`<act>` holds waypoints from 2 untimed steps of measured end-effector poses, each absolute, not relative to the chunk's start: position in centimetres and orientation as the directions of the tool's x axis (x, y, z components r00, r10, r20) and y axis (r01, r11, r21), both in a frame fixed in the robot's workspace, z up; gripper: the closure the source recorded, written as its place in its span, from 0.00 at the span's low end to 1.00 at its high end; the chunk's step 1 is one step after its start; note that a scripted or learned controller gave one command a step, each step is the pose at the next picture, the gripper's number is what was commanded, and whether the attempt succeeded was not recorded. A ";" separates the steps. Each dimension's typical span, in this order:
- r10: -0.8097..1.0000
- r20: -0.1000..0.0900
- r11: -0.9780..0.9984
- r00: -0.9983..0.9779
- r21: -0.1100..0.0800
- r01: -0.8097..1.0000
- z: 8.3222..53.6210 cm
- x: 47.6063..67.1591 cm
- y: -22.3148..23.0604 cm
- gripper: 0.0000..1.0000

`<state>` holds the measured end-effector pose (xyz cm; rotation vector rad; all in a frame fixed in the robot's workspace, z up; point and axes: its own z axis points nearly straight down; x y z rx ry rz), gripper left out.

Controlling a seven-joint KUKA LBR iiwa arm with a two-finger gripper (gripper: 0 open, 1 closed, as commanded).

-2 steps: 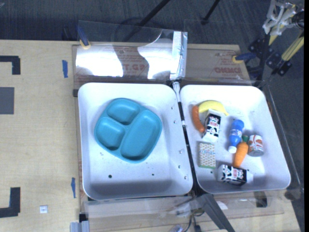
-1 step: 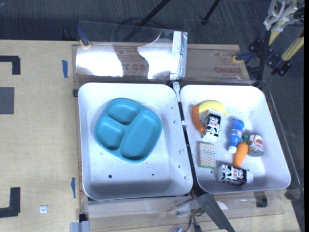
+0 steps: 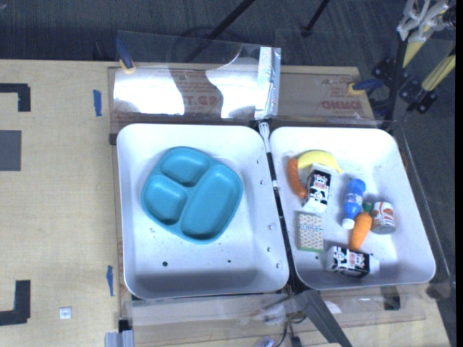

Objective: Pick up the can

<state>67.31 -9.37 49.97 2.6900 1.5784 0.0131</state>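
Can (image 3: 383, 217) is seen in R bin (image 3: 412, 194), near its right edge, lying tilted, touching orange carrot (image 3: 360, 231) on its left. Blue bottle (image 3: 353, 197) is placed just beside, toward bin centre. Cow-print carton (image 3: 318, 189) is found mid-bin w/ banana (image 3: 319, 159) behind it; 2nd cow-print carton (image 3: 351, 261) is laid at front edge. Blue divided plate (image 3: 192, 192) is held in L bin (image 3: 130, 215). Gripper (image 3: 425, 9) is seen past R bin's far right corner, well apart from can; open/closed state can't be told.
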 end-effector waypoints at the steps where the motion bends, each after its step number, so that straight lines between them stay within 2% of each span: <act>1: 0.875 -0.004 -0.483 0.483 0.028 0.875 51.1 67.4 -9.1 1.00; 2: 0.878 -0.005 -0.479 0.479 0.033 0.877 52.1 67.5 -8.9 1.00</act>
